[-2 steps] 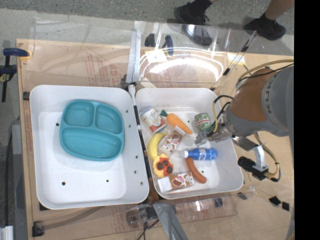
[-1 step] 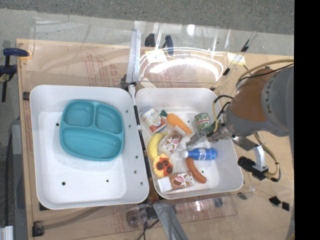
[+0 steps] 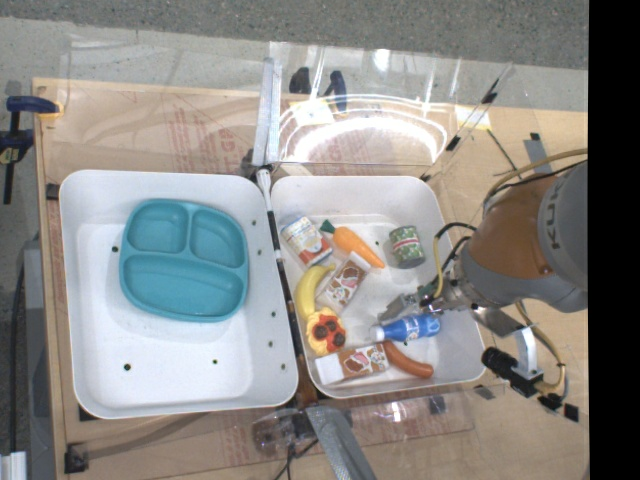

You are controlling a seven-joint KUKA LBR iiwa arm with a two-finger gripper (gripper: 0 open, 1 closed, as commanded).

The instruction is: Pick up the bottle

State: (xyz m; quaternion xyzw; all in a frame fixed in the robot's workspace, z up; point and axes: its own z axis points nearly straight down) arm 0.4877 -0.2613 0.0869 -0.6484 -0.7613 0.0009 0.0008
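The bottle (image 3: 410, 328) is blue with a white label and a pale cap, and it lies on its side near the front right of the right bin (image 3: 435, 200). My gripper (image 3: 420, 306) hangs just above and behind the bottle, at the end of the grey arm with the orange band (image 3: 510, 233) that reaches in from the right. Its tip sits very close to the bottle's upper side. I cannot make out whether they touch.
Around the bottle lie a red sausage (image 3: 408, 361), a snack packet (image 3: 362, 360), a red-yellow fruit (image 3: 323, 330), a banana (image 3: 312, 288), a carrot (image 3: 357, 246) and a green can (image 3: 405, 246). The left bin (image 3: 80, 298) holds a teal divided plate (image 3: 184, 259).
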